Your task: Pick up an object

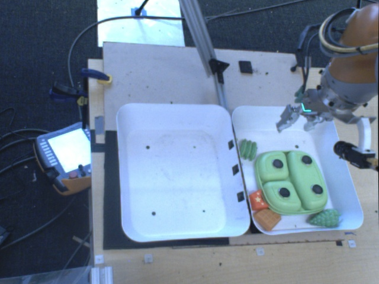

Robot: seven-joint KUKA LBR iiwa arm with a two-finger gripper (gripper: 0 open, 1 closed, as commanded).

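The pale, matte desk [160,76] carries two shallow, glossy white bins with rounded corners. The left bin [172,170] shows a few dark specks on its floor. In the right bin [349,188] lies a moulded light-green tray [291,182] of four rounded lobes with dark dots; just beside it are a ribbed green piece [248,150], a bumpy green cone [324,219], a red block [258,200] and an orange waffled square [267,219]. The gripper [299,118] hovers over the bin's far end, its fingers seemingly apart, grasping nothing. A slanting metal pole [198,28] crosses the desk.
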